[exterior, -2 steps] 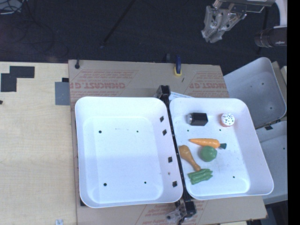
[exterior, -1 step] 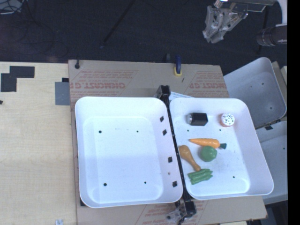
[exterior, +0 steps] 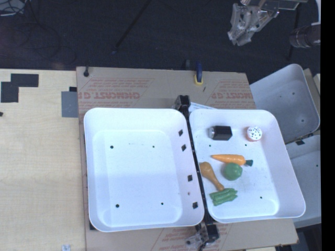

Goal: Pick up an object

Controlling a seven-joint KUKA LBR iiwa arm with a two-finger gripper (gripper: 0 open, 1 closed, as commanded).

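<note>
Gripper (exterior: 239, 37) hangs high beyond the right bin (exterior: 277, 140); its grip state is unclear.

A single fixed camera looks down at a slant from above the bench, far enough off to take in both shallow white plastic bins: the left bin (exterior: 133, 166) and the right bin (exterior: 277, 192). They sit in the lower middle of the frame on a brown cardboard sheet (exterior: 157, 90). The view faces toward a dark floor (exterior: 131, 20) along the top edge. The light wooden benchtop (exterior: 36, 166) fills the left side.
</note>
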